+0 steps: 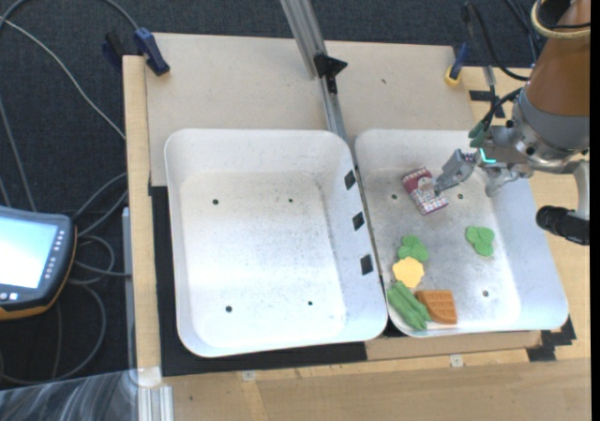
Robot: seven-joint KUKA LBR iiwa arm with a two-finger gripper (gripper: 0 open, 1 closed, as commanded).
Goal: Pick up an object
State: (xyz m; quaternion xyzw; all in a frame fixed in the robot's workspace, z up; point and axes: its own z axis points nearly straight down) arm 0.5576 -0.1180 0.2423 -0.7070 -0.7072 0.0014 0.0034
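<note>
Pick not yet achieved, judging by the lay of things. Fingers [466, 169] low in the right bin [525, 307], one dark tip [453, 172] reaching toward the red-and-white packet [424, 190], which lies flat on the bin floor just left of and slightly below that tip; tip at or against the packet's right edge, contact not resolvable. Nothing seen between the fingers. Whether spread or clenched: cannot tell, second tip hard to separate from the wrist hardware. Other candidates all resting loose, below the fingers: green piece [481, 239] nearly straight under, small green piece [412, 248] and yellow piece [408, 271] down and left, long green piece [407, 305] and orange waffle-like piece [438, 307] furthest off, by the near rim. Left bin [187, 166] well to the left of the fingers. Probable target: packet, being nearest. Remaining, by estimate: close on the item, confirm hold, lift clear of the bin floor. Risk noted: flat packet, thin edge, may slide rather than seat.
</note>
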